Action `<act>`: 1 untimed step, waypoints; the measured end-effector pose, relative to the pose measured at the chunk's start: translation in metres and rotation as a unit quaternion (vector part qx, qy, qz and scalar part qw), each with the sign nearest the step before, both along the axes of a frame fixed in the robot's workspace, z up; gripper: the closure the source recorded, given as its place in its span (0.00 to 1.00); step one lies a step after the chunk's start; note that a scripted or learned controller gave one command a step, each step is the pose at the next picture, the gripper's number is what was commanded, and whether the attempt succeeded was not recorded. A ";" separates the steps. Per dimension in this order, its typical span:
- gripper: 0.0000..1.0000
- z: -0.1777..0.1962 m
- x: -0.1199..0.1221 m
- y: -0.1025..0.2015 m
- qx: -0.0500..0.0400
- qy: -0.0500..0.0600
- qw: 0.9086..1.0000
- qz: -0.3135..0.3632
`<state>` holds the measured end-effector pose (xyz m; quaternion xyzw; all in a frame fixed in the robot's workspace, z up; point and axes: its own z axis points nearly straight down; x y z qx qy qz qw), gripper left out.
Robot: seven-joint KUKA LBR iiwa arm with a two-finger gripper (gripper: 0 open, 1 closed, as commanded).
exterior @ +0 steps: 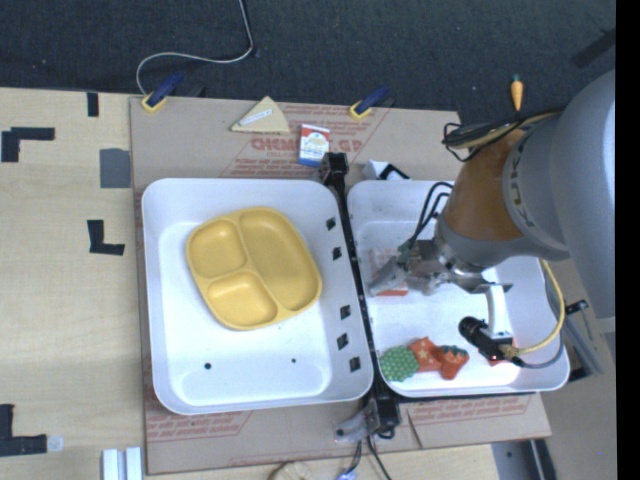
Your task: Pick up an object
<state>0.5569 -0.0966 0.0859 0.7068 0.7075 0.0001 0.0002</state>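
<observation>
Reach step, judging by pose. Gripper (400,268) low in right bin (400,203), over a small reddish object (390,290); finger state indiscernible. Next: close and lift.

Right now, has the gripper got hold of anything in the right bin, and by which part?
It cannot be told: the gripper sits low in the right white bin, blurred over small items. The green-and-red toy lies apart, untouched.
</observation>
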 end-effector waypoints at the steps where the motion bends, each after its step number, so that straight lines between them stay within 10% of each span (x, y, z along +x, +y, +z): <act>1: 0.00 0.001 -0.023 -0.002 -0.001 -0.003 1.000 0.000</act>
